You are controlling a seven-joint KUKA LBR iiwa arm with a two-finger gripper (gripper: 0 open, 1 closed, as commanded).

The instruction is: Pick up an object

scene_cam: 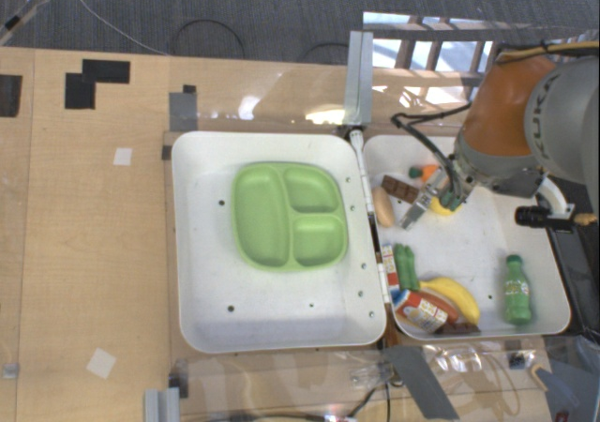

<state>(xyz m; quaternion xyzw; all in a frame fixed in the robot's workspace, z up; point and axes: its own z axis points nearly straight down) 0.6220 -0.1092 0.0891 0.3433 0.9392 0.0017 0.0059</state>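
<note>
From above, the arm [525, 120] reaches into the right bin [544, 261] and the gripper [427, 203] hangs low near its upper left; its 2 fingers stand slightly spread, pinching nothing. Just beside the fingertips lie a brown block [398, 189] and a yellow piece [442, 208]. A banana [454, 294] and a green bottle [516, 289] lie nearer the front. The left bin [202, 317] holds a green divided plate [288, 216].

Robot lab; taped bench [84, 223], white bins [202, 317]
</note>
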